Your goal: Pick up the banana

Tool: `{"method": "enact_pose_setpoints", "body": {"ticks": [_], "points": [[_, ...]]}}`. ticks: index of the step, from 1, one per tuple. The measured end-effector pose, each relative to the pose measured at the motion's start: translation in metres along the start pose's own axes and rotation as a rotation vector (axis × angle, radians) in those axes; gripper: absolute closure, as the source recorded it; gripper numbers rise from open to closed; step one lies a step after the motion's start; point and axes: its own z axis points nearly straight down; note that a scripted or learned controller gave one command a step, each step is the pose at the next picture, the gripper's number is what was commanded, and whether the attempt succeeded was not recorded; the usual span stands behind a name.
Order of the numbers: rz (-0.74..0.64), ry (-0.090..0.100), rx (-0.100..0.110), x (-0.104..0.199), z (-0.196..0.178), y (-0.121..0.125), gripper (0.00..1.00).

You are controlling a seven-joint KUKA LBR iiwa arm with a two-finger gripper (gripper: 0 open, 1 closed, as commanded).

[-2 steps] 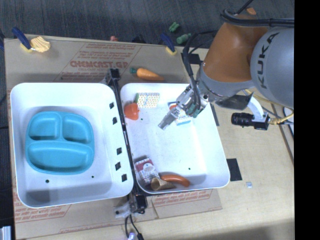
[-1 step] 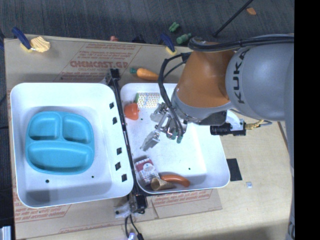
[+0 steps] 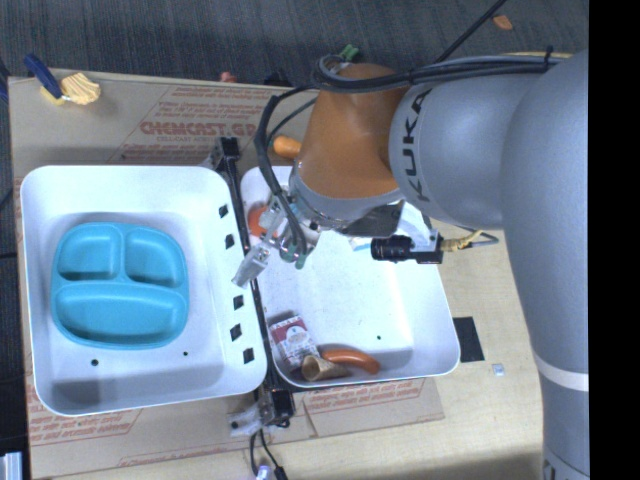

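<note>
in the camera view the arm (image 3: 440, 138) reaches in from the right and hangs over the right bin (image 3: 425, 308), its orange band covering that bin's far end. the gripper (image 3: 268, 253) sits low at the bin's left wall, by the divider between the two bins; whether its fingers are apart or closed i cannot tell, and nothing shows between them. no object here reads plainly as a banana. an orange thing (image 3: 287, 147) peeks out beside the band at the far end, another orange bit (image 3: 257, 218) lies just by the gripper, and a sausage (image 3: 345, 358) rests at the near wall beside a red packet (image 3: 290, 340) and a tan piece (image 3: 312, 368). the left bin (image 3: 40, 268) holds a blue tray (image 3: 120, 283). my judgement: this is the search or approach step, with no grasp made. next the gripper must find the fruit, likely hidden under the arm, and descend squarely over it.
</note>
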Motion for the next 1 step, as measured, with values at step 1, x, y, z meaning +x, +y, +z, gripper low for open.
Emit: {"method": "enact_pose_setpoints", "body": {"ticks": [1], "points": [[0.03, 0.0, 0.0, 0.0597, -0.0262, 0.0914, 0.0]]}}
